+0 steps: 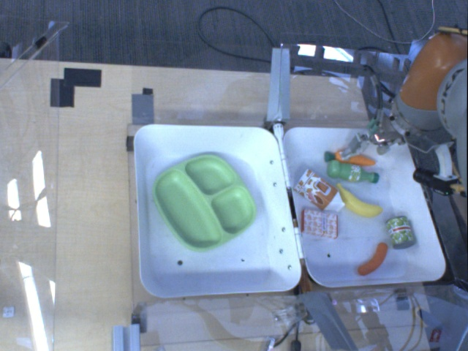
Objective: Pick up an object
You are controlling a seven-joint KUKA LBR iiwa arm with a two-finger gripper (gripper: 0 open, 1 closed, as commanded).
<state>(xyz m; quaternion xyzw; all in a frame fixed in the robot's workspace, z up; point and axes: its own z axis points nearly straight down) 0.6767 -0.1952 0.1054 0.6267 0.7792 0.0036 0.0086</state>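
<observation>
My gripper hangs low over the far part of the right bin, just above and to the right of an orange carrot. A green bottle lies right next to the carrot on its near side. Below these rest a yellow banana, a brown and white carton, a red and white packet, a green can and a reddish sausage. Nothing visibly rises with the gripper.
The left bin holds a green divided plate. A metal post stands at the back between the bins. The arm's orange band sits at the right bin's far right corner.
</observation>
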